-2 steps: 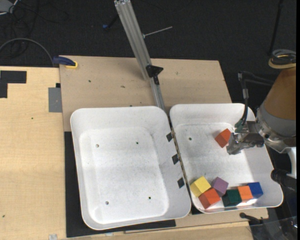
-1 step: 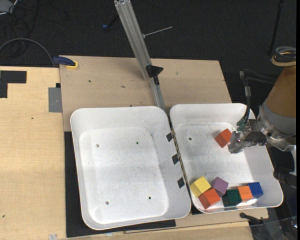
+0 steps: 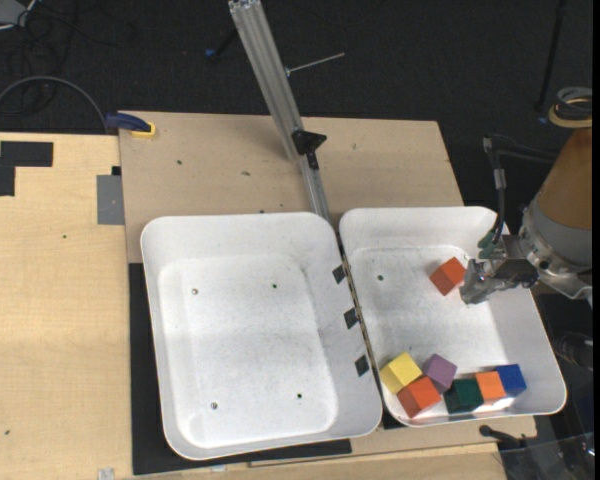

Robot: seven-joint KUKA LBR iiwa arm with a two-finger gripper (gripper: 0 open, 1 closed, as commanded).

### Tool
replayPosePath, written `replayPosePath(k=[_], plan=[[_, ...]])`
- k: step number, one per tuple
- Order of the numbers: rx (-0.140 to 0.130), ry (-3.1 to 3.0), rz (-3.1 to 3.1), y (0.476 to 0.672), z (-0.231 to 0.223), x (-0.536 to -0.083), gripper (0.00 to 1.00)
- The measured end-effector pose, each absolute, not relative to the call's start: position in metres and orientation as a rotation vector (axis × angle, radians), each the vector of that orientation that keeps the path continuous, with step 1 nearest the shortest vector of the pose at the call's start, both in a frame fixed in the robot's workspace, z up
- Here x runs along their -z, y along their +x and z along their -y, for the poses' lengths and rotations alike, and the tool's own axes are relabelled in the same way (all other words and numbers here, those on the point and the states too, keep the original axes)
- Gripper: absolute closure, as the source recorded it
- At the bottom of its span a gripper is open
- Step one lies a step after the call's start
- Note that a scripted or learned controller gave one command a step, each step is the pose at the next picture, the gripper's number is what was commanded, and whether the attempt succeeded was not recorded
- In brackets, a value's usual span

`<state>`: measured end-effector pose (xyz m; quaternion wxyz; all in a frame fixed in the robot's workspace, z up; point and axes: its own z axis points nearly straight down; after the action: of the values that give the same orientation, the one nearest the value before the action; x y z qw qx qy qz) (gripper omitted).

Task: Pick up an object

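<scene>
The grey arm with the orange band reaches in from the right, and its two-finger gripper (image 3: 477,286) hangs low over the right shallow white bin (image 3: 410,230), just beside an orange-red cube (image 3: 447,275) that lies alone in the upper part of this bin. I cannot tell if the claw is apart or together, and the cube is beside it, not between it. At the near edge of the same bin lie together a yellow cube (image 3: 401,370), a purple cube (image 3: 440,370), a red cube (image 3: 418,396), a dark green cube (image 3: 464,395), an orange cube (image 3: 491,383) and a blue cube (image 3: 512,378); the left shallow white bin (image 3: 180,238) stands beside it.
</scene>
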<state>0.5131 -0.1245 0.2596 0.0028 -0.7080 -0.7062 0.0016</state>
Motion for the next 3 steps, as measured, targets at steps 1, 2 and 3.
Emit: replayPosePath(k=[1,2,3], plan=[[-0.007,-2.212,2.221,0.513,0.126,-0.269,1.0],[-0.01,-2.212,2.219,0.513,0.127,-0.278,1.0],[-0.012,-2.209,2.22,0.513,0.128,-0.287,1.0]])
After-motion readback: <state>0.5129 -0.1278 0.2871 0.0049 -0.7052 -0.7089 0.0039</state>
